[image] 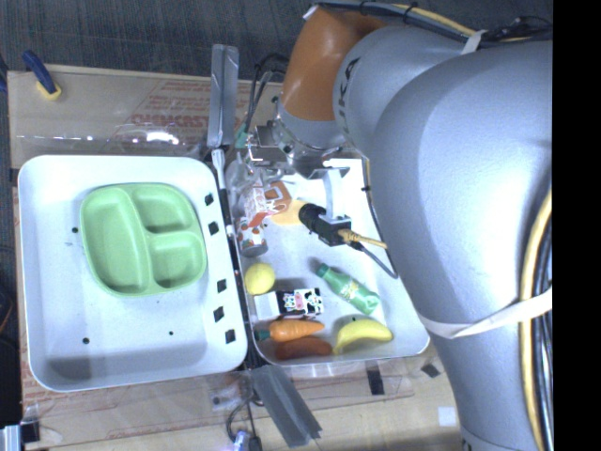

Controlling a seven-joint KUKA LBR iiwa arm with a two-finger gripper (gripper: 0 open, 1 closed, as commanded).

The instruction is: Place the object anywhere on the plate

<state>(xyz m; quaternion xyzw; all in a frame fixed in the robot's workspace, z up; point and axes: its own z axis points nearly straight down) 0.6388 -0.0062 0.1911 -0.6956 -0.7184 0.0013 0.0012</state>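
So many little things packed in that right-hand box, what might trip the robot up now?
1. The toys lie close together: the carrot touches the sausage and the banana sits beside them, so a grab may catch two or knock one aside.
2. The green plate sits in the other bin, across a raised divider; a low carry might bump it.

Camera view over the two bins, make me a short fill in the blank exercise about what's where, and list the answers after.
1. The green plate lies in the ____ bin of the view.
2. The plate has ____ compartments.
3. In the other bin, the carrot lies beside a yellow ____.
4. The gripper hangs over the ____ bin, near the divider between the two bins.

Missing words: left; three; banana; right
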